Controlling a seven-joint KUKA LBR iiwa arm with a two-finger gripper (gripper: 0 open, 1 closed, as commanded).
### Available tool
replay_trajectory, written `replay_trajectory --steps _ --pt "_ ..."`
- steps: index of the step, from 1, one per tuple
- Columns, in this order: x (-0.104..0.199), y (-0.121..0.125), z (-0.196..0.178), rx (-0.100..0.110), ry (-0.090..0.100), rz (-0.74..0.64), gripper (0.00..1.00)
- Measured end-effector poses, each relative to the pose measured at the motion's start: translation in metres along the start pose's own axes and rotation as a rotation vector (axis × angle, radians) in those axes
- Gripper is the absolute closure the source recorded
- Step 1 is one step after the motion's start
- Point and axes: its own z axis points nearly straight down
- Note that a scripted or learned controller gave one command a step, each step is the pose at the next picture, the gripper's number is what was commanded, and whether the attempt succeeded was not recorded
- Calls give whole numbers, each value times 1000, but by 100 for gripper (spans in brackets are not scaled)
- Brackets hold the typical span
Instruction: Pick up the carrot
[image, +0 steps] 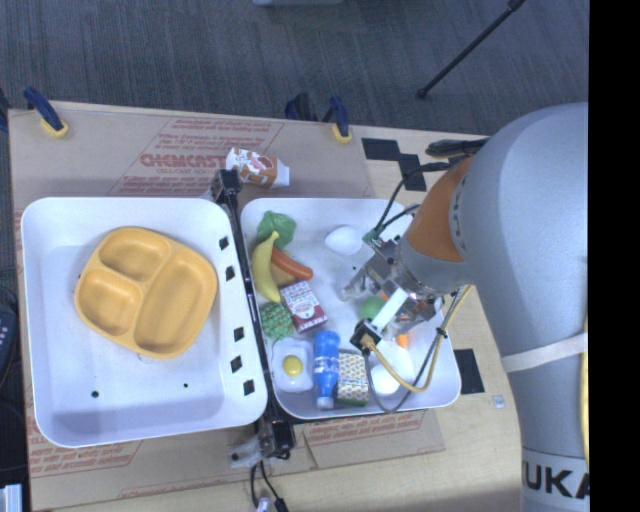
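The carrot lies just view-right of the banana, its long axis slanting from the leafy top (nearest the banana's upper end) toward the gripper. The gripper sits farther view-right of the banana. I cannot tell whether it is open or holding anything.
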Motion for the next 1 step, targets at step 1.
replay_trajectory --steps 1 --pt "-4 -36 -62 -1 0 -187 0"
